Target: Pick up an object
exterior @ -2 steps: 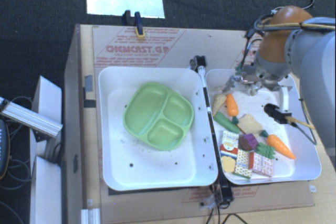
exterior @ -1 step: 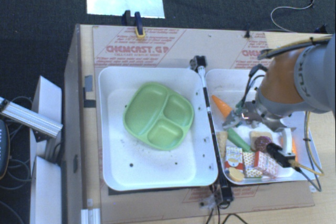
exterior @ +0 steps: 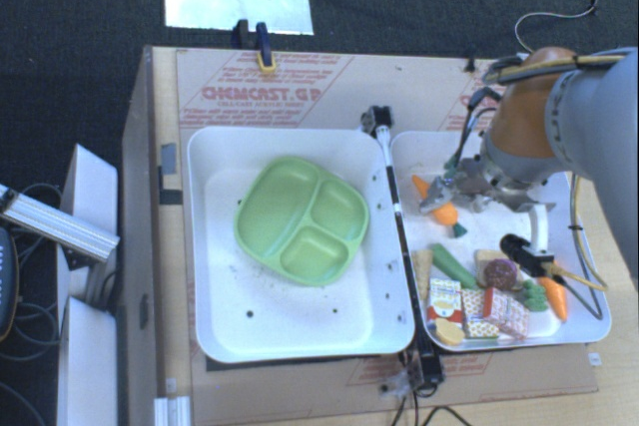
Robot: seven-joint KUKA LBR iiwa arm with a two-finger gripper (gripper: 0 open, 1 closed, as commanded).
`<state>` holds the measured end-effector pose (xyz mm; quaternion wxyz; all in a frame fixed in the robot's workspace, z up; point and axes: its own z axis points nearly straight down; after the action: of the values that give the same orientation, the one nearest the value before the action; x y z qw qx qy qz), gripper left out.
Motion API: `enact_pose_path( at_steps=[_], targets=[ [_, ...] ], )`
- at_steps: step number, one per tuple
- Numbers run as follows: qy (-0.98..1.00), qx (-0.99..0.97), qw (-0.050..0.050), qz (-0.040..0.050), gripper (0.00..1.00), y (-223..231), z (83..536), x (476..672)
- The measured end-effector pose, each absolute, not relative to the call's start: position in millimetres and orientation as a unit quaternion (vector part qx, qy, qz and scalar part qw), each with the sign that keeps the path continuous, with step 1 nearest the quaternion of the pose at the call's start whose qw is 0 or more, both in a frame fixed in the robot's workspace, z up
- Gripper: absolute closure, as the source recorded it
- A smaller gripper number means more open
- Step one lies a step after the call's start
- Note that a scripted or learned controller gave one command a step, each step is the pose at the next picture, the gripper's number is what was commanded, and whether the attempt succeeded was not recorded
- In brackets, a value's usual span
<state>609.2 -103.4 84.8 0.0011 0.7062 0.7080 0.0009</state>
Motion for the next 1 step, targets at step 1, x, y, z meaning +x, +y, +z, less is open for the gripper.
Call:
enact_pose_path(
  at_steps=[1],
  targets=[
    [0.709, 0.706, 0.002, 0.0016, 1.0, -103.5, 95.4, 609.9]
  ],
)
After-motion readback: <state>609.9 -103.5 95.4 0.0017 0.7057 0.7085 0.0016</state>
